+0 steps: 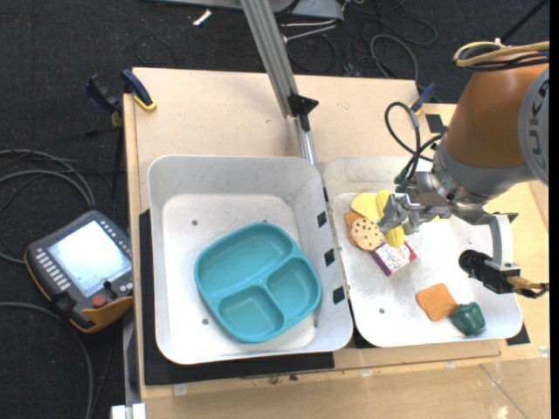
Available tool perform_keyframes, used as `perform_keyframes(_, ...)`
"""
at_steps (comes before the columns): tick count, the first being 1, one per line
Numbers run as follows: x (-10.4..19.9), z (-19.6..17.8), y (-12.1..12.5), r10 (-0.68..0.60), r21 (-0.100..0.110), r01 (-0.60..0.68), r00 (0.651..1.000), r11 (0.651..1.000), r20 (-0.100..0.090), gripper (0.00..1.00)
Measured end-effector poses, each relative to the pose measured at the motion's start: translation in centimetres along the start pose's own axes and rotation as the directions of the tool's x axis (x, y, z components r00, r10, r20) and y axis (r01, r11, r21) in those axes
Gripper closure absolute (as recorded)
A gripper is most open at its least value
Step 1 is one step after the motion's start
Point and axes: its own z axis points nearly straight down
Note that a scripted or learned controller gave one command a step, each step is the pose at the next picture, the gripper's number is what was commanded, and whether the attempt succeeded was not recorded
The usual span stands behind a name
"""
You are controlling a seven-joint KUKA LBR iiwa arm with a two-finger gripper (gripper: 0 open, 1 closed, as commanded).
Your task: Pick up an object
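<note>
Your gripper (pixel 397 219) hung over the yellow toy (pixel 371 204), which lay just above the cookie (pixel 364 232) in the right bin (pixel 489 321); it looked light, stiff and slick, best pinched across its narrow middle, though I couldn't tell the gripper's state.

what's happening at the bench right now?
The KUKA arm's gripper is down in the right bin, over a cluster of toy food: a yellow piece, a cookie and a small pink-and-white box. Nothing can be seen between its fingers, so no pick is confirmed. An orange piece and a green pepper lie apart near the front. The left bin holds a teal divided tray.
</note>
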Motion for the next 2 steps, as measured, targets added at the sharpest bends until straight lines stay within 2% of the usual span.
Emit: perform_keyframes(2, 12.1, 1.6, -1.6, -0.002, 0.000, 0.002, 1.000, 1.000, 0.000, 1.00)
